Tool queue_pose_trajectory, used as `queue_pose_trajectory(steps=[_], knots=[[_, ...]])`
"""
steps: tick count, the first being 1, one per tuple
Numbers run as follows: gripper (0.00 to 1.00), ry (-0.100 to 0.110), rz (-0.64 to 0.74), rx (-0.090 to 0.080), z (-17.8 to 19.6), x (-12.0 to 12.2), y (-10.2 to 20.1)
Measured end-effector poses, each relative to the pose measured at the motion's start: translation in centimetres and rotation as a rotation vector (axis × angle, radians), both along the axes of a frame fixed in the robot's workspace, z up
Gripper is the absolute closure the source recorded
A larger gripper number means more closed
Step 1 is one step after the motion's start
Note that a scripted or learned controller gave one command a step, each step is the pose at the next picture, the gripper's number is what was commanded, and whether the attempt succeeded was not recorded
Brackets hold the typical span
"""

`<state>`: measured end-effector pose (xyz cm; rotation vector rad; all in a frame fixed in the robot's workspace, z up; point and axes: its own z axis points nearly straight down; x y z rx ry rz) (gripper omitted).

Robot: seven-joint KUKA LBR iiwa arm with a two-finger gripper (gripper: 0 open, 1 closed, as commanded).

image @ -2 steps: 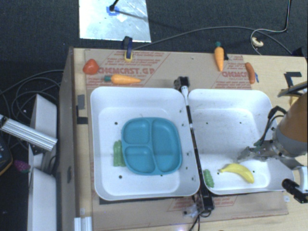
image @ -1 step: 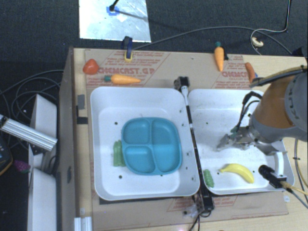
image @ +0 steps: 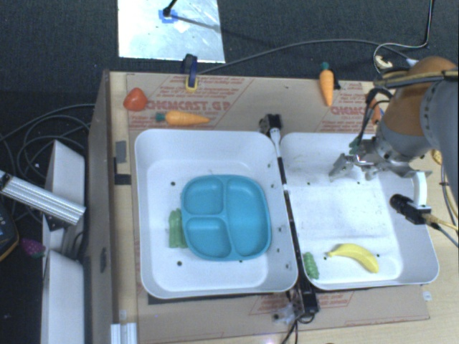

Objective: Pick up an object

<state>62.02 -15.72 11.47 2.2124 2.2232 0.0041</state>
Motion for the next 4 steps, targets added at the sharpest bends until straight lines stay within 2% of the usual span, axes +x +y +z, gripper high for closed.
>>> queue_pose_trajectory(steps=[1,2,3,4], knots=[[0.0,0.003,-0.003,0.001,2.6,-4.7,0.9],[0.0,0.006,-0.004,0.002,0.5,-10.2,0.8],[1.0,0.002,-0.002,0.001,1.6,-10.1,0.8],[0.0,0.003,-0.002,0.001,1.6,-10.1,0.8]])
